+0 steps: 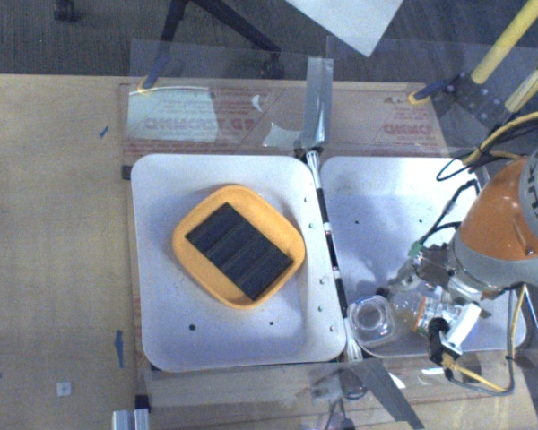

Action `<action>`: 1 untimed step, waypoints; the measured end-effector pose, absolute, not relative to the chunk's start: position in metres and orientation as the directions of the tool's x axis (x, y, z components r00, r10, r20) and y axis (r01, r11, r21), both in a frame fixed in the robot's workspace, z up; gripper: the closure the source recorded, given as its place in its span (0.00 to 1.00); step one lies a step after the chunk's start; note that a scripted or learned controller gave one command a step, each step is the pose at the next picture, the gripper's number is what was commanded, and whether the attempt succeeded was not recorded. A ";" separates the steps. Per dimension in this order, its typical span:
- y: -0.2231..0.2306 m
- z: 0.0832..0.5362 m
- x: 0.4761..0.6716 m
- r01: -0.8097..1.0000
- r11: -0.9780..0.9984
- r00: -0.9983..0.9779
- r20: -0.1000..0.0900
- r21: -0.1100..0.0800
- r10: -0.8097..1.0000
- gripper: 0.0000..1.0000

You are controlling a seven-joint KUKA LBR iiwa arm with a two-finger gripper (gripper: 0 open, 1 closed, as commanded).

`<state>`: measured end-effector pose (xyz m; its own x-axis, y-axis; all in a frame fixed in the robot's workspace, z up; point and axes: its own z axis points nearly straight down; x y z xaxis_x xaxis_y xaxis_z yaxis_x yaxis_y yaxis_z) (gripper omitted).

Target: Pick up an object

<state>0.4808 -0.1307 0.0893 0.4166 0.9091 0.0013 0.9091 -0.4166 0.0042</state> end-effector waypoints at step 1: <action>-0.122 0.141 0.484 0.946 -0.326 0.326 -0.001 -0.001 0.946 0.00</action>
